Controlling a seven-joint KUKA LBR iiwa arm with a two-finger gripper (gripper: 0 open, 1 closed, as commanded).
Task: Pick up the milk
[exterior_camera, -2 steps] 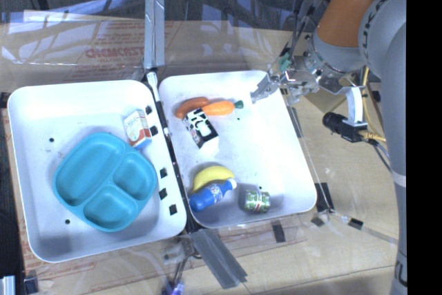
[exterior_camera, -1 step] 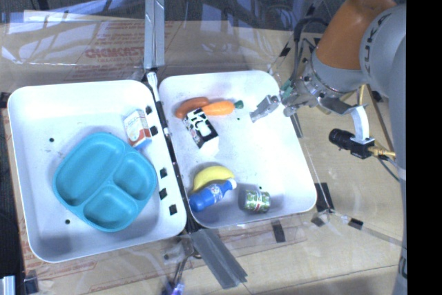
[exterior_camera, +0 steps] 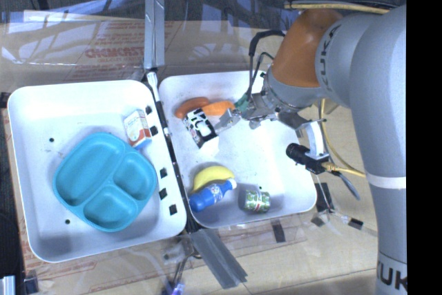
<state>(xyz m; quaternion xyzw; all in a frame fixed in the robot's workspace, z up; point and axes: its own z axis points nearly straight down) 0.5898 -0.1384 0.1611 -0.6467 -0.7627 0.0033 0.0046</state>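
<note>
- Left bin point(exterior_camera: 41, 231): blue divided tray point(exterior_camera: 105, 180), small carton point(exterior_camera: 137, 126) touching it; possible wrong target.
- Right bin point(exterior_camera: 297, 197): milk carton point(exterior_camera: 199, 126) tilted beside carrot point(exterior_camera: 219, 108); may tip.
- End effector point(exterior_camera: 231, 117) just beside milk; grip state unclear, could nudge it away.

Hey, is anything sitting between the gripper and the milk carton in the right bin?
Nothing visible does. The gripper is right beside the black-and-white milk carton, on its right. The orange food pieces lie just behind the carton, off that line.

bright even light – white bins point(exterior_camera: 83, 97) glare, soft shadows, slight blur
</note>
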